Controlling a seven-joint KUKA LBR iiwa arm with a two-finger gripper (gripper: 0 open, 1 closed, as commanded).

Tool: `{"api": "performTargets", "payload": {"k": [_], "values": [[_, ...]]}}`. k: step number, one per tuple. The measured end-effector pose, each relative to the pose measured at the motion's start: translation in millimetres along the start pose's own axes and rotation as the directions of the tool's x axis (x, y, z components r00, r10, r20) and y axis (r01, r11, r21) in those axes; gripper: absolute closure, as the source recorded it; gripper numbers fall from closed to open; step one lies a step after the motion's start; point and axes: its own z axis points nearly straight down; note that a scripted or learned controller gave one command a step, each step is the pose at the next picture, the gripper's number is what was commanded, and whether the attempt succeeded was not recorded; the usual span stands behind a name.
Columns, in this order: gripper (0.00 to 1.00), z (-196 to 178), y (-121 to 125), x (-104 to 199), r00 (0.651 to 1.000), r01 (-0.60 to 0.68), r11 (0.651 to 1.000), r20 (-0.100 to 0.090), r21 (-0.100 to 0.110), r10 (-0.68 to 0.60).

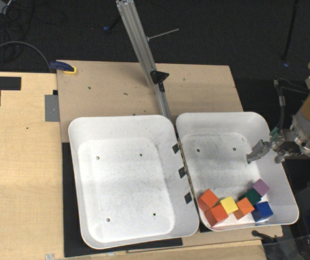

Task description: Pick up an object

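Observation:
Several coloured blocks lie bunched in the front right corner of the right bin (219,129): a red-orange block (209,198), another red-orange one (217,214), a yellow block (229,205), an orange block (245,206), a green block (254,195), a purple block (261,187) and a blue block (262,210). My gripper (266,155) hangs over the right bin's right side, behind the purple block. It is open, its two grey fingers (255,151) spread apart with nothing between them.
The left bin (122,177) lies beside the right one, with black clips on the shared rim. A slanted aluminium rail (141,47) rises behind the bins. The wooden bench extends to the left and back.

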Motion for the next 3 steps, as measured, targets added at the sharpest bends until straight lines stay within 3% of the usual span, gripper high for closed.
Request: {"api": "performTargets", "payload": {"k": [1, 3], "values": [[1.00, -9.6, 0.0, -0.4, 1.000, 0.000, 1.000, -0.001, 0.001, 0.000], [1.00, -28.2, 0.0, -1.4, 1.000, 0.004, 1.000, -0.002, 0.003, -0.004]]}}
